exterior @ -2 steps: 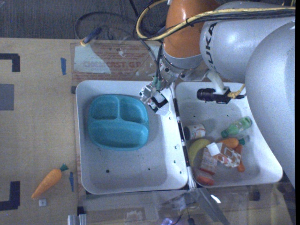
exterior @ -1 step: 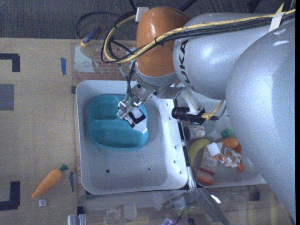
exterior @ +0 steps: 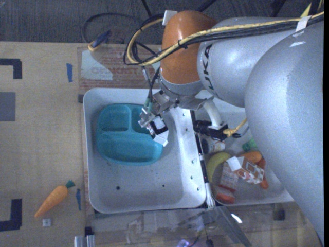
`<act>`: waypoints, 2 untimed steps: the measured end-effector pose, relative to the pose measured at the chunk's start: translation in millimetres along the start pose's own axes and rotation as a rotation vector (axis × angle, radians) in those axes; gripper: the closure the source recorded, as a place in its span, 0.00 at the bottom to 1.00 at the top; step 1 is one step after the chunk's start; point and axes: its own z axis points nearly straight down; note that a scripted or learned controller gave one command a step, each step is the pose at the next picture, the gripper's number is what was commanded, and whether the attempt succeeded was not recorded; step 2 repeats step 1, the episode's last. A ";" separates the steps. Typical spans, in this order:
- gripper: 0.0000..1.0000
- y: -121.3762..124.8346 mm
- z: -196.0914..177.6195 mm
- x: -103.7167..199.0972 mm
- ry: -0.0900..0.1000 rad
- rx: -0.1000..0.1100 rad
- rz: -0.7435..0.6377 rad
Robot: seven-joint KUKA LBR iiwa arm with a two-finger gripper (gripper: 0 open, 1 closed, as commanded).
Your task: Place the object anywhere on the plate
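Camera view: hovering the gripper (exterior: 153, 123) above the right edge of the blue plate (exterior: 121, 138) in the left bin (exterior: 133, 194).

Not permitting a reading of the claw, whether wide, narrow or carrying; likewise not confirming the object at the claw, with loose items (exterior: 239, 171) lying in the right bin (exterior: 247, 199). Judging the placing step at hand: shifting inboard from the rim toward the plate's large compartment, lowering slowly and vertically, keeping clear of the dividing wall just beside, releasing only close to the surface.
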 end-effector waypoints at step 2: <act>0.00 0.2 -0.4 0.1 0.000 -0.001 0.000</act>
